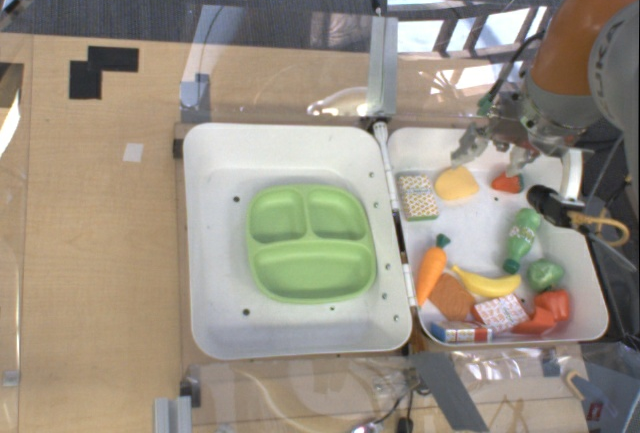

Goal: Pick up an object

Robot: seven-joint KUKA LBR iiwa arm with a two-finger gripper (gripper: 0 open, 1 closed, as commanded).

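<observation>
My gripper (pixel 491 153) hangs over the far end of the right bin (pixel 598 293), open, with nothing between its fingers. Just below its left finger (pixel 464 146) lies a yellow wedge (pixel 456 184). Beside its right finger (pixel 518 159) sits a small red piece (pixel 507 183). Nearer the front of that bin are a green bottle (pixel 521 236), a carrot (pixel 431 268), a banana (pixel 485 283), a green pepper (pixel 545 273), a red item (pixel 552 307), a brown biscuit (pixel 450 299) and a small box (pixel 497 313). A checkered packet (pixel 417 195) lies by the bin's left wall.
The left bin (pixel 215 221) holds a green divided plate (pixel 310 243). A metal post (pixel 383 61) stands behind the wall between the bins. Black cable and a hook-shaped part (pixel 560 206) hang off the arm at the right bin's right side.
</observation>
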